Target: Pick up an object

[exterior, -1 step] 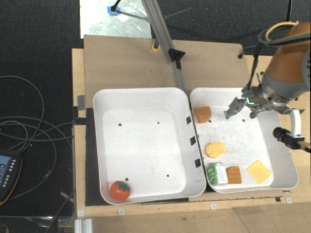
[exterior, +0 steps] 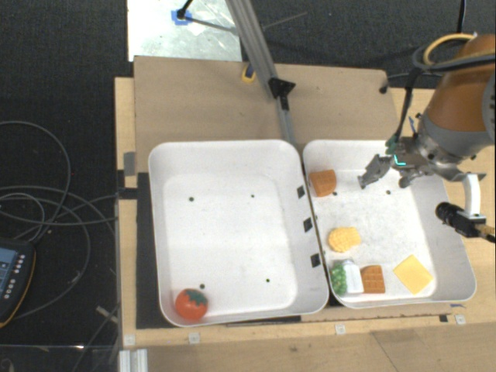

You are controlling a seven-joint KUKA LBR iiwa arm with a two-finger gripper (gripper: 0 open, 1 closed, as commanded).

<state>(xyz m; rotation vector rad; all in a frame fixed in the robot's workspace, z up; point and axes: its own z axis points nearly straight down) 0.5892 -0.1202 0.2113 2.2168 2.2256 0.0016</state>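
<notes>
My gripper [exterior: 389,173] hangs over the back of the right bin [exterior: 453,242], fingers spread open and nothing between them. To its left an orange block [exterior: 323,182] lies near the bin's back left corner. Nearer the front lie a yellow corn-like piece [exterior: 344,239], a green and white item [exterior: 345,277], a brown waffle-like piece [exterior: 373,279] and a yellow cheese wedge [exterior: 413,273]. A red tomato [exterior: 191,304] sits in the front left corner of the left bin [exterior: 225,157].
The grey arm with its orange band [exterior: 463,91] comes in from the right above the right bin. A slanted metal pole [exterior: 256,41] crosses the back of the bench. Cables lie on the floor at left.
</notes>
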